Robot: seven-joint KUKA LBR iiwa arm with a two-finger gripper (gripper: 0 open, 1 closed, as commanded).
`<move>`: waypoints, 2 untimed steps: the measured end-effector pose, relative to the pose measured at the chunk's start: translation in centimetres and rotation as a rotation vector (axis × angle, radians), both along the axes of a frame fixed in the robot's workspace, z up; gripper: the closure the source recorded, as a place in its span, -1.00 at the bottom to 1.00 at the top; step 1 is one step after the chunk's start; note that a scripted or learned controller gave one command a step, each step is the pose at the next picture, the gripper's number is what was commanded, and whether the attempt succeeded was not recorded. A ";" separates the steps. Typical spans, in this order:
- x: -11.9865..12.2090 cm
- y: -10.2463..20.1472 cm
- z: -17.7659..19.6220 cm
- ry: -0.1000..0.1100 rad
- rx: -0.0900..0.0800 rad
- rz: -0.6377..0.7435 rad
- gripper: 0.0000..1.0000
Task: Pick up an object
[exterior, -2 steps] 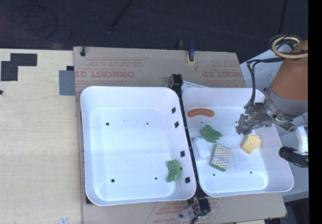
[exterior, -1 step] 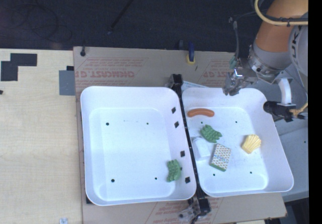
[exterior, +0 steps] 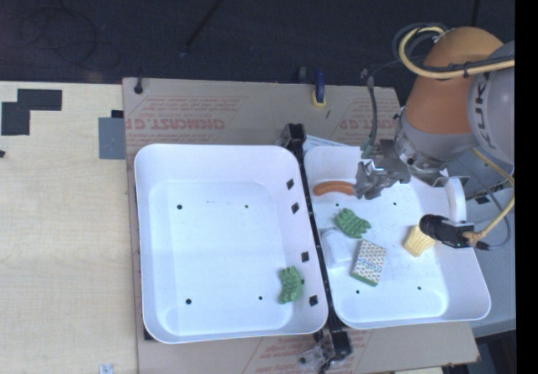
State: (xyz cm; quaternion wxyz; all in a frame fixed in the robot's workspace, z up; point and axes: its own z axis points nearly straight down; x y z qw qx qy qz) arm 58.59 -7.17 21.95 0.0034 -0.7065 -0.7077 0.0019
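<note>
My gripper (exterior: 367,184) hangs over the back of the right bin (exterior: 458,307), its tip just right of an orange sausage-shaped piece (exterior: 334,188). A green knobbly toy (exterior: 351,222) lies a little below the gripper. Further forward sit a patterned card-like packet with a green edge (exterior: 369,262) and a pale clear item (exterior: 335,244) near the bin's left wall. A yellow wedge (exterior: 415,240) rests toward the right. In the left bin (exterior: 155,280), another green toy (exterior: 291,284) lies at the front right corner.
The two bins meet at a black-clipped divider (exterior: 307,229). They stand on a cardboard sheet (exterior: 218,112) atop the pale wooden bench (exterior: 59,238). Most of the left bin's floor is bare.
</note>
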 end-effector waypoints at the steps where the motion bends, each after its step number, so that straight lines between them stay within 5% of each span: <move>1: 1.6 6.3 4.7 -0.008 -0.001 0.003 1.00; 2: -1.5 13.9 9.0 -0.007 0.000 0.005 1.00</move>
